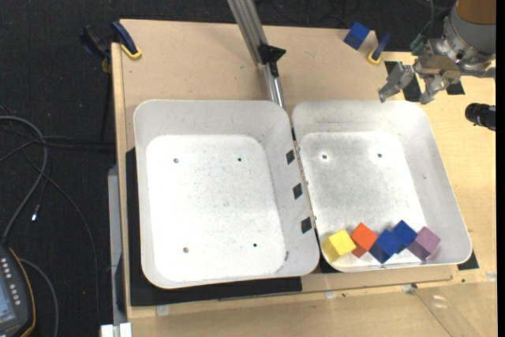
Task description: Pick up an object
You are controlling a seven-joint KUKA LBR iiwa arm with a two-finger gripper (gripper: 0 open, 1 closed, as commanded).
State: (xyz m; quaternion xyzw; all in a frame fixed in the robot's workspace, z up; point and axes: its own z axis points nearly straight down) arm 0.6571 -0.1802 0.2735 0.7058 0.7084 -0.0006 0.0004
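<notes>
From the camera view, the pincer (pixel 405 84) hangs spread and holding nothing, above the far rim of the right bin (pixel 442 170). Well below it, along that bin's near wall, sit a yellow block (pixel 340 244), orange block (pixel 364 237), two blue blocks (pixel 392 241) and a purple block (pixel 426 242), touching in a row. Left of the pincer, a lone blue block (pixel 357 34) rests on the bench (pixel 197 59). The left bin (pixel 150 170) lies farther left.

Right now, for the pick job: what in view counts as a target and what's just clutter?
Job items:
- yellow cube, orange cube, blue cubes, purple cube, clustered at the right bin near edge
- tool, above the bin's far right corner

Lying about:
- blue block on the bench
- left bin
- clamps at the bench edge
</notes>
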